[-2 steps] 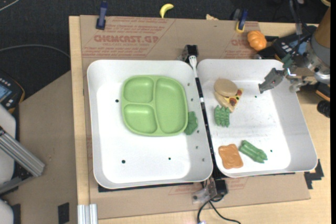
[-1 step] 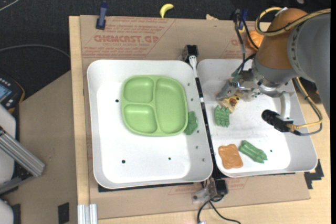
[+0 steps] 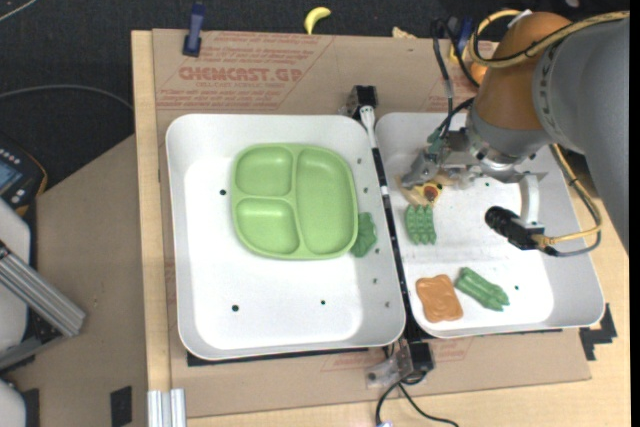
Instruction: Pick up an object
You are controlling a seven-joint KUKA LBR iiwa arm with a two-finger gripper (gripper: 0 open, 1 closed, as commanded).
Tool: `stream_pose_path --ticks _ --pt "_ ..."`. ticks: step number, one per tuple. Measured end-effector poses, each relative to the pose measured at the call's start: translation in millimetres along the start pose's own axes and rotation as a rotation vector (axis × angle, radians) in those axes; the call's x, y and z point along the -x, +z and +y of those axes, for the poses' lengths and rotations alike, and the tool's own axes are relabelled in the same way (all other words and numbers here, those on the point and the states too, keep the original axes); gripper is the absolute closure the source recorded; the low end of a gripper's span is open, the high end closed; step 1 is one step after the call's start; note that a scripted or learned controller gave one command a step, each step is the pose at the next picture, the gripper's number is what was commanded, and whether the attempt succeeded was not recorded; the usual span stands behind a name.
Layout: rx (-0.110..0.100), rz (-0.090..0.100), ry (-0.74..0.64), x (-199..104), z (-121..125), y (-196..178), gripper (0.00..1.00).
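Note:
In the right bin [image 3: 570, 305], my gripper [image 3: 428, 183] reaches down near the upper left corner, beside the wall between the two bins. A small tan and dark piece [image 3: 429, 192] shows right at its tip; I cannot tell whether it is held. Just below the gripper lies a green bumpy block [image 3: 421, 223]. Further toward the front of this bin lie an orange-brown piece [image 3: 438, 298] and a green ridged piece [image 3: 483, 289]. The grey arm with its orange band [image 3: 515, 75] covers the bin's upper right part.
The left bin [image 3: 200, 295] holds a light green divided plate [image 3: 295, 200], with a small dark green piece [image 3: 363, 235] against its right edge. A black part with a yellow cable [image 3: 512, 227] hangs off the arm over the right bin. A black clamp [image 3: 363, 100] sits between the bins' far ends.

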State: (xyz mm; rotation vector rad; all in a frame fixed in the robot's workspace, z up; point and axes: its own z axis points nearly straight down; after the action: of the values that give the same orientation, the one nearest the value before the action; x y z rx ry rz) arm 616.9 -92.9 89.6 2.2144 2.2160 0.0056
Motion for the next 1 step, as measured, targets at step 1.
stream_pose_path --ticks 1 --pt "0.003 0.004 0.006 27.9 -48.1 -1.1 0.0"
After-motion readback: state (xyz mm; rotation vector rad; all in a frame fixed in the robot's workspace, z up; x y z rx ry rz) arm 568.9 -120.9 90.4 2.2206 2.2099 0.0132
